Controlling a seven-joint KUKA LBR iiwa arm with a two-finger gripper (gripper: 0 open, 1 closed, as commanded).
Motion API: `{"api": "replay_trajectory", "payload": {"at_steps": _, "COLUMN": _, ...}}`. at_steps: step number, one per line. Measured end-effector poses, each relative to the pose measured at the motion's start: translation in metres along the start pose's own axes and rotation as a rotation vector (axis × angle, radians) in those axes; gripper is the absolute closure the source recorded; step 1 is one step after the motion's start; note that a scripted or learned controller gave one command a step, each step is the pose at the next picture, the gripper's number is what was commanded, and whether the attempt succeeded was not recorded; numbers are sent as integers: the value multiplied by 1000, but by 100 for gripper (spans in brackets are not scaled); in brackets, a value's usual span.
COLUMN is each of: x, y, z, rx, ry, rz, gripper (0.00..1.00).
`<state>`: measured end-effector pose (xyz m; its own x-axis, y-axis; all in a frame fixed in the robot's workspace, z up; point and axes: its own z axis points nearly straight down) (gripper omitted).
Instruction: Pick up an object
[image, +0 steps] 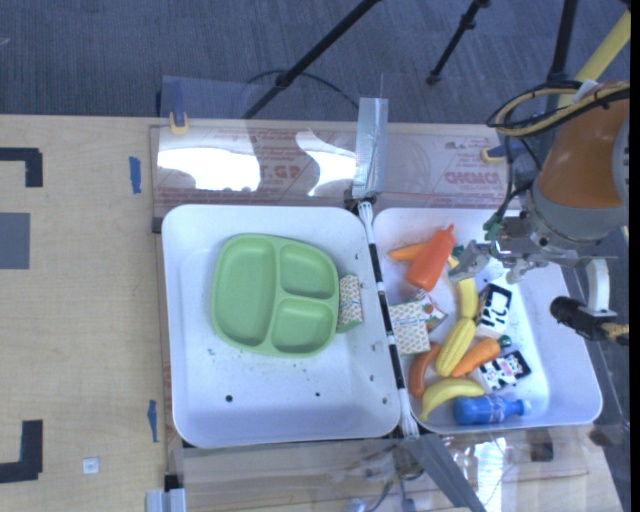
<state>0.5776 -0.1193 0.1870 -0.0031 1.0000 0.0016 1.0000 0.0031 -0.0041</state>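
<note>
My gripper (490, 260) hangs over the back of the right bin (570, 390), open, with nothing seen between its fingers. Just left of it lies an orange bottle (430, 258). Below it are a yellow piece (466, 298) and a black-and-white card (495, 305). Further forward lie a yellow corn cob (455, 345), an orange carrot (481, 352), a banana (445, 392), a blue bottle (487, 410) and a second black-and-white item (504, 370).
The left bin (200, 400) holds a green divided plate (275, 293), with a patterned packet (349, 300) at its right rim. Another patterned packet (408, 326) rests by the divider between the bins. The grey arm with its orange band (585, 165) reaches in from the right.
</note>
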Motion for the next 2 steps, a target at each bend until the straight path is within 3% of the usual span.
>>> {"api": "replay_trajectory", "payload": {"at_steps": 1, "x": -53, "y": 15, "z": 82, "rx": -6, "ry": -3, "rz": -117, "gripper": 0}}
{"api": "replay_trajectory", "payload": {"at_steps": 2, "x": -54, "y": 17, "z": 71, "rx": -12, "ry": -5, "rz": -115, "gripper": 100}}
